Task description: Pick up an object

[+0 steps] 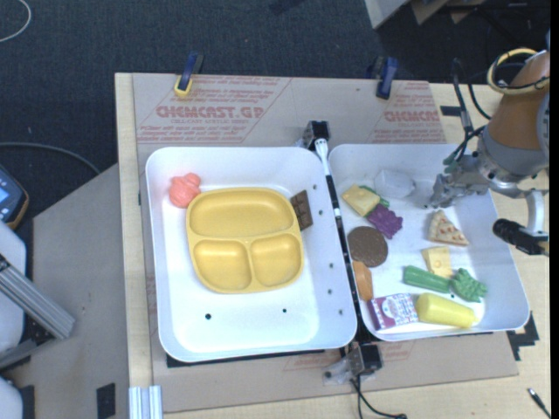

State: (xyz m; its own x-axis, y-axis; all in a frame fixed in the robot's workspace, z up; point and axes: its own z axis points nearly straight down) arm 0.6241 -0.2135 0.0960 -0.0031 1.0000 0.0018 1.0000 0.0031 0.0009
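Note:
My gripper [444,192] hangs over the back of the right bin [515,273], just above a pizza slice [446,230] and to the right of a pale clear object [395,182]. Nothing shows between it and the bin floor. Also in this bin are a yellow wedge [361,200], purple grapes [385,221], a brown cookie [368,245], a cheese cube [437,260], a green pod [425,278], a small green piece [468,285], a yellow fruit [446,310], a pink carton [392,309] and an orange piece [362,280].
The left bin [166,278] holds a yellow divided plate [244,238], a pink toy [183,190] at its back left and a brown chocolate bar [301,209] by the plate's right rim. The arm's orange-banded wrist [515,120] stands over the right bin's back right corner.

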